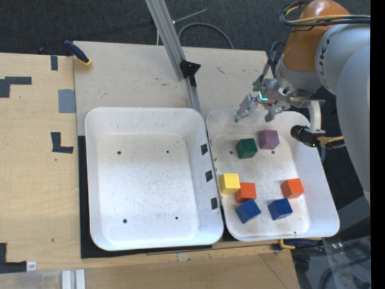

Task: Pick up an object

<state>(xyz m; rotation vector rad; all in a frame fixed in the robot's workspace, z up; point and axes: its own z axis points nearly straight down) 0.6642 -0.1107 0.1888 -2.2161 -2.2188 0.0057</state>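
two blue cubes (247,210) (280,208) are sitting near the lower edge of the right bin (313,221), with two orange cubes (245,191) (292,188) and a yellow cube (229,182) just above. higher up, a green cube (246,148) and purple cube (268,139) are lying mid-bin. the gripper (257,111) is hovering above them, fingers spread apart, gripping nothing.

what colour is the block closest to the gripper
Purple, just below the gripper, seen in the camera view.
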